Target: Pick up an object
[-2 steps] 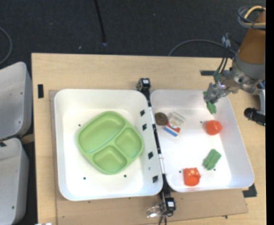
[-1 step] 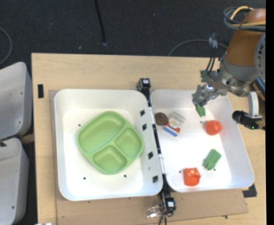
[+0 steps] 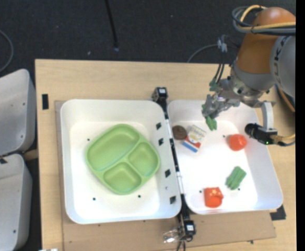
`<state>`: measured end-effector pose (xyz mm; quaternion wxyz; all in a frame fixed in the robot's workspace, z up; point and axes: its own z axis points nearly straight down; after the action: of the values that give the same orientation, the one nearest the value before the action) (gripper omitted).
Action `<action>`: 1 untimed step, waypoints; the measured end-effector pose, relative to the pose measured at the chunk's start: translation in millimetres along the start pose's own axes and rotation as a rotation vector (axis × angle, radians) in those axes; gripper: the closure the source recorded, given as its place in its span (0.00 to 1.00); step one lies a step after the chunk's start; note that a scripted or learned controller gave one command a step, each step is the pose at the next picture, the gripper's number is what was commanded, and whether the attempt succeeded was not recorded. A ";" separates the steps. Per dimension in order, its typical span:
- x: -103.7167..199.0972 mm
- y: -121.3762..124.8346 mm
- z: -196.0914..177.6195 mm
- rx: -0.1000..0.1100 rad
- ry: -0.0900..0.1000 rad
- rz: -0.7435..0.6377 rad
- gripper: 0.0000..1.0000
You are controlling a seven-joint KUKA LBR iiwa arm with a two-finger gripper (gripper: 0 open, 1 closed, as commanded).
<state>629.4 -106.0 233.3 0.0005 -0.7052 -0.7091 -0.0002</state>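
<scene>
My gripper (image 3: 212,115) hangs over the back of the right bin (image 3: 262,192), shut on a small green piece (image 3: 211,123) that sticks out below its fingers. Under and to the left of it lie a brown round thing (image 3: 179,133) and a white packet with red and blue print (image 3: 194,138). A red-orange object (image 3: 237,142) rests to the right of the gripper. Closer to the bin's front are a green leafy-looking object (image 3: 235,177) and a red-orange cup-like thing (image 3: 213,197).
The left bin (image 3: 74,197) holds a light green divided plate (image 3: 122,158). A ridge with black clips (image 3: 169,156) separates the two bins. The wooden bench edge (image 3: 48,140) runs around them.
</scene>
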 end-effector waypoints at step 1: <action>42.9 -11.6 -2.1 0.000 0.000 0.000 1.00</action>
<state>617.6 -63.2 235.4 0.0003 -0.7052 -0.7090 -0.0001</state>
